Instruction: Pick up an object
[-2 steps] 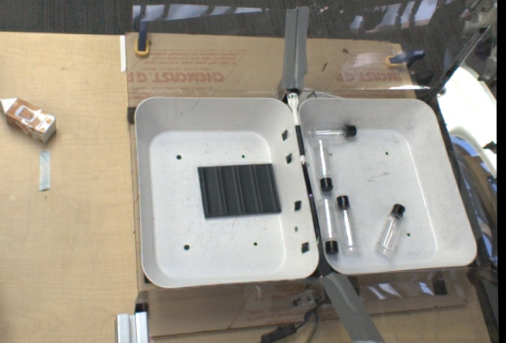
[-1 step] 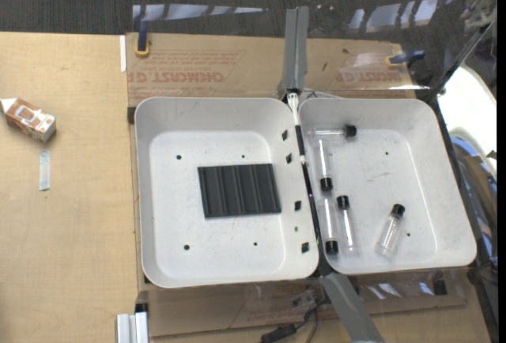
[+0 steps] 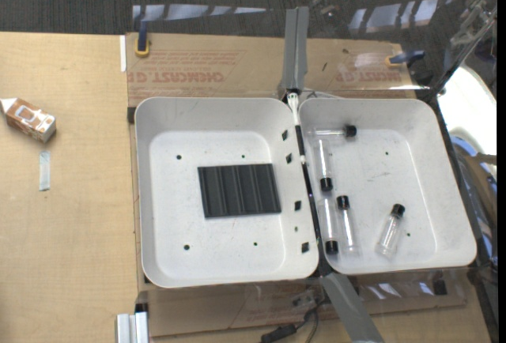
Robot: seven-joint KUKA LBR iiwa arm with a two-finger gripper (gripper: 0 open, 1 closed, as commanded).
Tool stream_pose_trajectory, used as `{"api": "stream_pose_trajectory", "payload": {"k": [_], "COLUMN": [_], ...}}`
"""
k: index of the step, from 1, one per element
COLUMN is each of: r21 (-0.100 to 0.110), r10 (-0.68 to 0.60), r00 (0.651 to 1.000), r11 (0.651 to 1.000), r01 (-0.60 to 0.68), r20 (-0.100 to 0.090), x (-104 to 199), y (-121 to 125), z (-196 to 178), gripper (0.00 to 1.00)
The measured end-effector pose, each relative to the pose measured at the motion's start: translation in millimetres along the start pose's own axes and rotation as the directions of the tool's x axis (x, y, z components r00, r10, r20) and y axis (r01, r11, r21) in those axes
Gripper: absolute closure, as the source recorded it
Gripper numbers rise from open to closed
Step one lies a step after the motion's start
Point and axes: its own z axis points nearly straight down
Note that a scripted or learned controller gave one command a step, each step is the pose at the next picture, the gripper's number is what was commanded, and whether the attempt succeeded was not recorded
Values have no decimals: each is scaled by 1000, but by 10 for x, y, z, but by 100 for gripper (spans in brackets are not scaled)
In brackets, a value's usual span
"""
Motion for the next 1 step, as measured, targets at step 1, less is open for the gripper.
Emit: {"api": "stream_pose_trajectory", "payload": {"k": [1], "r21": [0], "r10": [0], "r00": [1000], "r11": [1000], "r01": [0], "r20": [0], "x": [1], "y": [-1], "z": [1], "gripper": [0]}}
